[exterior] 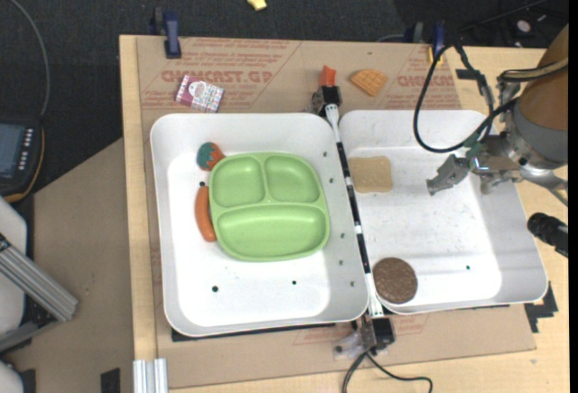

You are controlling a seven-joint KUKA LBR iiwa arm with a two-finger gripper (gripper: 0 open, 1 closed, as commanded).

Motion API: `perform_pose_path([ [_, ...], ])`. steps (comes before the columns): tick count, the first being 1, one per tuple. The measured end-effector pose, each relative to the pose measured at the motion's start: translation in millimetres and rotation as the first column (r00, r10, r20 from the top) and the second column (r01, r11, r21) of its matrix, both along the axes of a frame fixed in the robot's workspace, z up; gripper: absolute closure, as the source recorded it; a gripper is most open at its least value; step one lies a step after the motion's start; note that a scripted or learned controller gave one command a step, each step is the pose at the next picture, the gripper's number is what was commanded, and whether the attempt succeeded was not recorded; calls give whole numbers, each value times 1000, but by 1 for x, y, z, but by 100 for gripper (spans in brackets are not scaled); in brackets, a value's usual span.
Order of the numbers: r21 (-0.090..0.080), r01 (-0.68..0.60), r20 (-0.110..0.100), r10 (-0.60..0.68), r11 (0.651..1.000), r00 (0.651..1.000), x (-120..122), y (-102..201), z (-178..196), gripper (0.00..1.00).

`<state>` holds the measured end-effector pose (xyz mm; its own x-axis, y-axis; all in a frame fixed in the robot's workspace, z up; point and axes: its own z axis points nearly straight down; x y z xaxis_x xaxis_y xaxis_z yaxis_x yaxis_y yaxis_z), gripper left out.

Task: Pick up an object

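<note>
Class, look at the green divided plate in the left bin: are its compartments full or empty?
Empty. All three compartments of the green plate show bare green; the sausage lies beside it.
</note>
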<state>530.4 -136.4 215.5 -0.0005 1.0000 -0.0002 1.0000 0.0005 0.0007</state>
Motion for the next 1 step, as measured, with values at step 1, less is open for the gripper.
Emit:
perform_pose_path([
  [1, 2, -4, -5, 4, 1000, 1000, 62, 38, -93, 0],
])
